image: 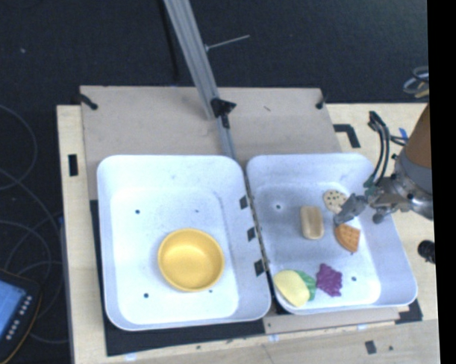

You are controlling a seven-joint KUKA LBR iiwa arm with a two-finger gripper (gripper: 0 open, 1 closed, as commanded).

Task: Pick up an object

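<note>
Toys [313, 223] fill right bin [384, 280]; bowl [190, 259] in left; gripper [357, 210] jaws unclear

1. A bowl [190, 259] sits in the left bin [123, 181].
2. The right bin [287, 175] holds a cookie [333, 199], bread [312, 222], a waffle [348, 237], corn [293, 287] and grapes [329, 279].
3. The gripper [354, 208] hangs between cookie and waffle.
</note>
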